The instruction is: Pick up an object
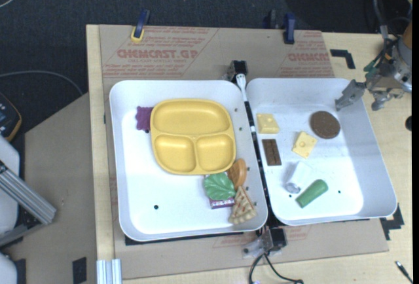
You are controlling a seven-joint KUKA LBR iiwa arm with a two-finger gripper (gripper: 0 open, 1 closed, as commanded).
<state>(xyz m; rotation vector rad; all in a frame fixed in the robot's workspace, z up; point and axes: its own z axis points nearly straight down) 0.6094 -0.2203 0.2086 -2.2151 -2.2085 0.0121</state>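
1. Lying nearest the camera, well down-left of the hand, a green cylinder rests in the right bin beside a small pale object, perhaps crumpled wrap.
2. Farther back sit a yellow cheese wedge, a brown bar and a brown disc, the disc closest to the hand.
3. At the bin's far right corner the hand hovers, fingers spread, holding nothing.

My two white bins look like smooth, faintly glossy plastic, as does the yellow divided tray, while the bench board beneath is matt printed cardboard and the brown disc looks dull and rough.
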